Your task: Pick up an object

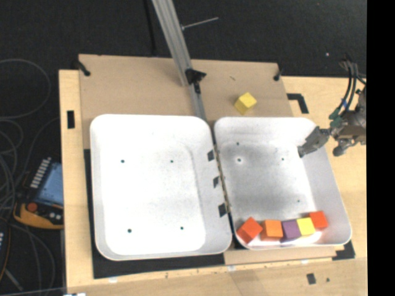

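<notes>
Blocks [282, 228] apparently crowding near rim [333, 244]

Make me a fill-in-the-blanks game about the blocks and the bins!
1. The row of blocks lies in the ____ bin.
2. The block resting on the board behind the bins is colored ____.
3. The row in the bin holds ____ blocks.
4. The gripper hovers over the right bin's ____ edge.

Missing words: right; yellow; five; right

Bench [71, 184]: light wood, with a brown board [136, 85] across its back. Metal rail [174, 39]: slants from the top edge down to the gap between the bins. Handheld controller [46, 193]: on the dark floor at left, among black cables [18, 103].
</notes>
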Robot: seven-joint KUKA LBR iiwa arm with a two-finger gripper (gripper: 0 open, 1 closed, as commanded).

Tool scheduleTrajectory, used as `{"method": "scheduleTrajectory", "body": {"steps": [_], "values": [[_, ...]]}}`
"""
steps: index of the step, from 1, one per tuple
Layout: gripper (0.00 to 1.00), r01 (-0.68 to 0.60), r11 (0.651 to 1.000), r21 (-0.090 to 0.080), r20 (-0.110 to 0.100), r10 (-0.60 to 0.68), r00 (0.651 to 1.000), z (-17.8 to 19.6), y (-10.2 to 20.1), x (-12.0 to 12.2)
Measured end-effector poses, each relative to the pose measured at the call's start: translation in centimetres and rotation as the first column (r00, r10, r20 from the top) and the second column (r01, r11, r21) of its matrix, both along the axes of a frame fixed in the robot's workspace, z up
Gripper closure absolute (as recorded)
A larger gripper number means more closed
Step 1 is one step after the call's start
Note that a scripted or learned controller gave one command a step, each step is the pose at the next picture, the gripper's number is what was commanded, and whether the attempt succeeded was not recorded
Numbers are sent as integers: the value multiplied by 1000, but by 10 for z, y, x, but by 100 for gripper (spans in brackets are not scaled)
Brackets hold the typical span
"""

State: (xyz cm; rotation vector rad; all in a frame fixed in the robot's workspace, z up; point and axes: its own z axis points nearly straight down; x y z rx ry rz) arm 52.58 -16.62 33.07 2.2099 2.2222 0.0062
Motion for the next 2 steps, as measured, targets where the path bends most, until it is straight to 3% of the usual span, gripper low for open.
{"method": "scheduleTrajectory", "body": {"steps": [1,2], "values": [[0,-2,1000,5,-14,2,1000,-91,73,-4],[0,5,1000,2,-6,-5,1000,-87,69,-3]]}}
